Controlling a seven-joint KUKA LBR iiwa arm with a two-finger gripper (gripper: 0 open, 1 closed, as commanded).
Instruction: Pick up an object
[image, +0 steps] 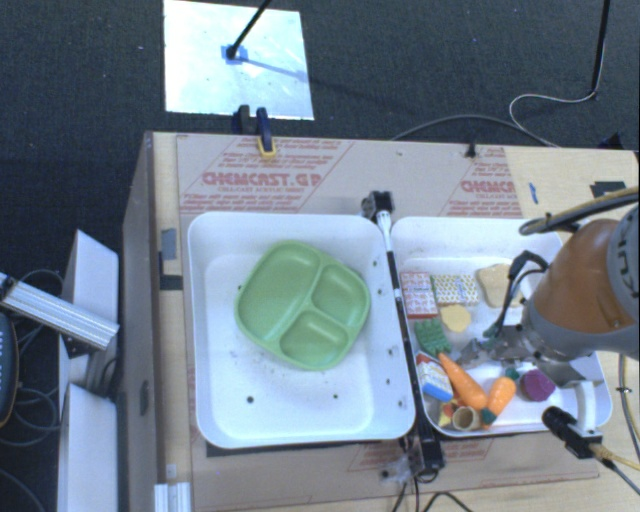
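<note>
**Toy Food Heaped Beneath Grey Arm**

Smooth, tapered plastic carrot (462, 379) among toys in the shallow right bin (440, 240). Gripper (500, 345) low just beside it; grip impossible to tell. Glossy green compartment plate (303, 304) in the left bin (230, 400).

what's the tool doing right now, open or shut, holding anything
Tool: low over the right bin among the toy food; whether it is open, shut or holding anything cannot be told.
</note>
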